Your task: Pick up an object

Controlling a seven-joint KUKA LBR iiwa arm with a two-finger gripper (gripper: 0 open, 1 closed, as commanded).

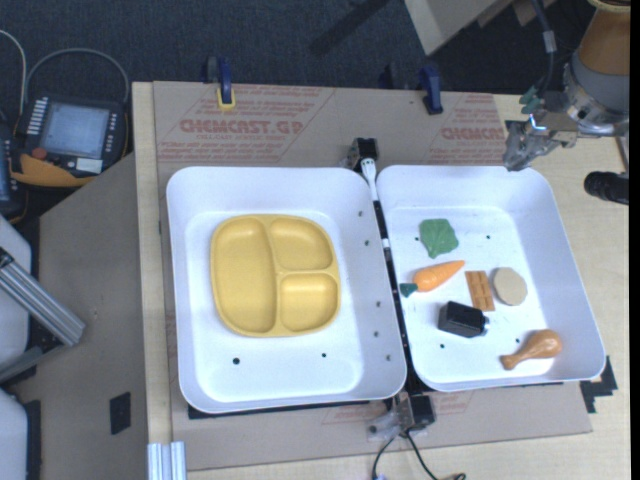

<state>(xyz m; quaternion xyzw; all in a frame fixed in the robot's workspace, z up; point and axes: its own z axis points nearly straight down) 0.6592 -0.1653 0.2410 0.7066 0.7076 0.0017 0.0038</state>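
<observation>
Within the right bin (560, 228), six small things are seen loosely grouped: a green leafy piece (438, 236) farthest, an orange carrot (436, 276) with a green tip just nearer, a black block (462, 319) nearer still, a ridged brown wafer (479, 290) touching a round beige disc (510, 287), and a tan drumstick (532, 348) by the near right corner. Each lies apart from the bin walls. The gripper (522, 150) is held above the bin's far right corner, well apart from them all; whether it is open cannot be told. A yellow divided plate (273, 274) is set in the left bin (190, 298).
</observation>
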